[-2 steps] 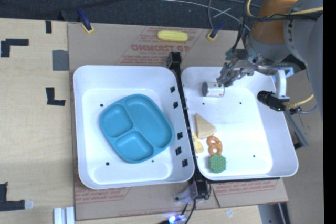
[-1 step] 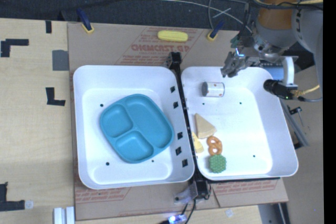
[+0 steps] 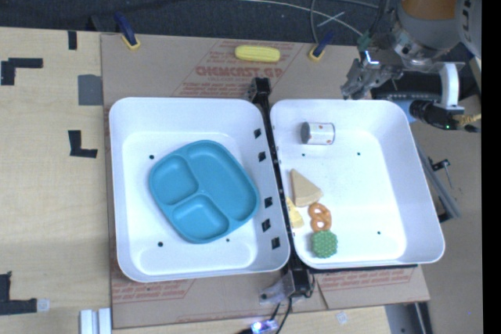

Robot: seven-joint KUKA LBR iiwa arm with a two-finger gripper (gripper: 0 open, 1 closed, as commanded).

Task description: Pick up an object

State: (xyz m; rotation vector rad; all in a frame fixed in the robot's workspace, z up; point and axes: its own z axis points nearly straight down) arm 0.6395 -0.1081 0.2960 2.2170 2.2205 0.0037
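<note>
The things to choose from lie in the right bin (image 3: 407, 192): a small grey-and-white cylinder (image 3: 318, 133) on its side at the far left part, and nearer, along the left wall, a tan wedge (image 3: 305, 188), a yellow piece (image 3: 294, 216) at the wall, an orange pretzel shape (image 3: 318, 215) and a green knobbly ball (image 3: 324, 244), these four close together. None of them is lifted. The gripper (image 3: 362, 80) hangs above the far rim of that bin, to the right of the cylinder and well apart from the cluster; whether its fingers are released or clenched I cannot tell, and nothing shows between them. So the step in hand looks like the approach, before any grasp. The next move probably calls for travelling left and nearer over one object, then descending; the cylinder stands alone and seems the easier target.

The left bin (image 3: 125, 192) holds a blue divided plate (image 3: 203, 190). Both bins sit on a cardboard sheet (image 3: 196, 66) on the desk (image 3: 47, 192), with a yellow banana-like piece (image 3: 257, 53) beyond them.
</note>
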